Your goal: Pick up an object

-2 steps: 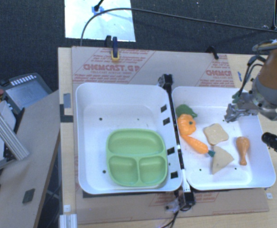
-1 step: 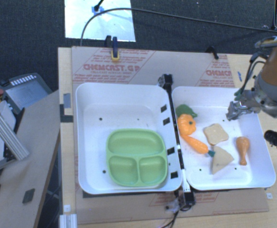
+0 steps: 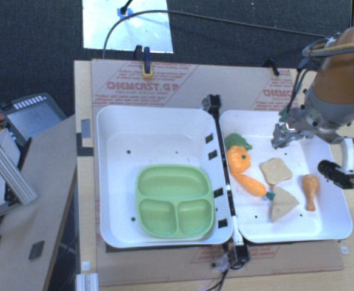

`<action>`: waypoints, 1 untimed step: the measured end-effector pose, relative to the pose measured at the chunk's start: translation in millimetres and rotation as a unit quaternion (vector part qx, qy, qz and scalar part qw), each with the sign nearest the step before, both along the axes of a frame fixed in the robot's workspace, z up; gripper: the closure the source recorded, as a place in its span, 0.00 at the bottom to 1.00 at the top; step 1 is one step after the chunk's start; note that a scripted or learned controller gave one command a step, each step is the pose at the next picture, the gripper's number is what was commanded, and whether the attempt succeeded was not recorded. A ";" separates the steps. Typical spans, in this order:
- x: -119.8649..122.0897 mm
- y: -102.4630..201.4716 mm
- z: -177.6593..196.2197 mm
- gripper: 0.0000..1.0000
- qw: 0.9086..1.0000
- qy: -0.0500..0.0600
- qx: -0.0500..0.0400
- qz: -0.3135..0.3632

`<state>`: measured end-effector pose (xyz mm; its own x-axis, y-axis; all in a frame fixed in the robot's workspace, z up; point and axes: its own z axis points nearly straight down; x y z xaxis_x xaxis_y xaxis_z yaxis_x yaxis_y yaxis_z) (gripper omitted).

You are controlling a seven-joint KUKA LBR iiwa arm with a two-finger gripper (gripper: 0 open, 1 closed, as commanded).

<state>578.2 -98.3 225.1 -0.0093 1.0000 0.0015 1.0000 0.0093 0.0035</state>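
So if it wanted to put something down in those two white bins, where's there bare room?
In the left bin, the floor behind the green divided plate is bare. The right bin is crowded mid-floor: orange vegetable, carrot, bread slice, wedge, drumstick. Its front strip is bare.

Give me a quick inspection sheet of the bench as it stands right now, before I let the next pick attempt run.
Surface: two white bins side by side, left bin and right bin, on a board.
Job's things: in the right bin, orange pepper, carrot, bread slice, wedge-shaped piece, drumstick.
Clutter: green divided tray in the left bin.
Grippers: gripper over the right bin's back part, nothing seen between its fingers.
Cables: black cable across the dark floor behind the bench.
Surroundings: pendant on the side table at left.
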 end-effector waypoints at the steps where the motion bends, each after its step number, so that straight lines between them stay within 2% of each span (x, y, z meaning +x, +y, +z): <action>1: 5.5 48.2 -8.3 1.00 1.000 0.001 0.000 0.000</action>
